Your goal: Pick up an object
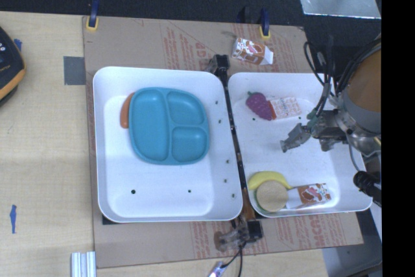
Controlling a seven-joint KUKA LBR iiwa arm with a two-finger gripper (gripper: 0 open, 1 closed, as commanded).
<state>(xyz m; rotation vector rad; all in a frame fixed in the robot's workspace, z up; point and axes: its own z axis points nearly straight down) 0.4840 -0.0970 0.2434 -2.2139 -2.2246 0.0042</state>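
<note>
Grey two-finger gripper (293, 139) hovers over right white bin (256, 139), fingers slightly apart, nothing between them. Purple grape-bunch toy (259, 105) up-left of gripper, near. Yellow banana toy (267, 180) below, touching tan round disc (271, 196).

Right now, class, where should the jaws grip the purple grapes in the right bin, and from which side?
Grip the purple grapes across the narrow width, coming from above. They lie flat on the right bin floor, with a packet touching their right end.
</note>
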